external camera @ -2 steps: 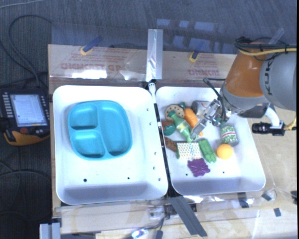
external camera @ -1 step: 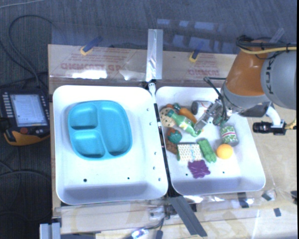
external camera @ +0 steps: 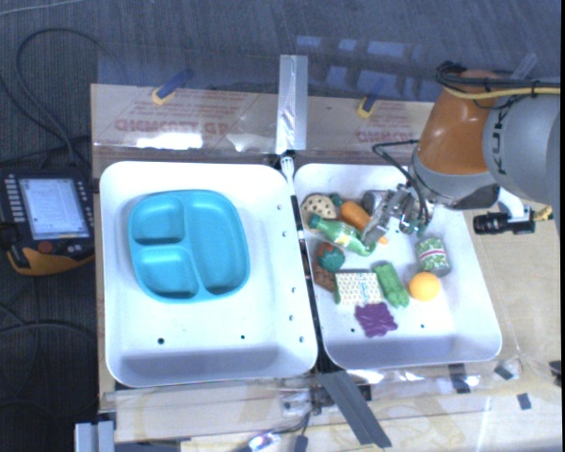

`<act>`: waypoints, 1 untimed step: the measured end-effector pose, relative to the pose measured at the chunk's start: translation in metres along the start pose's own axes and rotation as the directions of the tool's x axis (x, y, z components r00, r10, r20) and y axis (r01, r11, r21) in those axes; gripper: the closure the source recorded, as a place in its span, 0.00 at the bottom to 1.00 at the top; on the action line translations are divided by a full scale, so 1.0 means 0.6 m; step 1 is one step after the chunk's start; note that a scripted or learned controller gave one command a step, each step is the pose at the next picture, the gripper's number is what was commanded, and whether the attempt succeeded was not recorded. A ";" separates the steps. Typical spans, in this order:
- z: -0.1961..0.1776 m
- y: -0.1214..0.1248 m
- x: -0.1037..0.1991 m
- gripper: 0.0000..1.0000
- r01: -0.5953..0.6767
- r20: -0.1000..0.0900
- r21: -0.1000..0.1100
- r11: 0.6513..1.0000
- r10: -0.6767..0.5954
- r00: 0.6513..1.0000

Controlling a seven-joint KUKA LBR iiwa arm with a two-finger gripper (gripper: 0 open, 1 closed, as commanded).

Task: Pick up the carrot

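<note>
The carrot (external camera: 355, 215) is a short orange piece lying near the back of the right bin (external camera: 471, 332), between a brown cookie (external camera: 317, 204) and my gripper (external camera: 384, 222). The gripper hangs low over the bin, just right of the carrot's end and above the tip of a green bottle (external camera: 340, 234). From this angle its metal parts blur together with the items beneath. The carrot rests on the bin floor, and nothing shows it being lifted.
The right bin also holds an orange ball (external camera: 424, 286), a green can (external camera: 431, 254), a green pickle (external camera: 390, 283), purple grapes (external camera: 376, 319) and a patterned card (external camera: 356, 288). A blue divided plate (external camera: 186, 243) lies in the left bin (external camera: 122, 347).
</note>
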State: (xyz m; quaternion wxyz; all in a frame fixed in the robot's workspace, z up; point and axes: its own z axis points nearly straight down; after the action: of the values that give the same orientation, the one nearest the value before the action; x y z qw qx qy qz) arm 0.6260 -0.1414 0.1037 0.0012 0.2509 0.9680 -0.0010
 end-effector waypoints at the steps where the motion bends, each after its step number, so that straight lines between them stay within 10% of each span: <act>1: 0.014 -0.097 0.036 1.00 0.127 0.019 -0.005 0.992 -0.127 0.992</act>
State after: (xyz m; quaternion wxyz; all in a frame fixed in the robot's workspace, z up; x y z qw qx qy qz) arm 0.5789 -0.1819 0.0954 0.0108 0.1886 0.9820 -0.0005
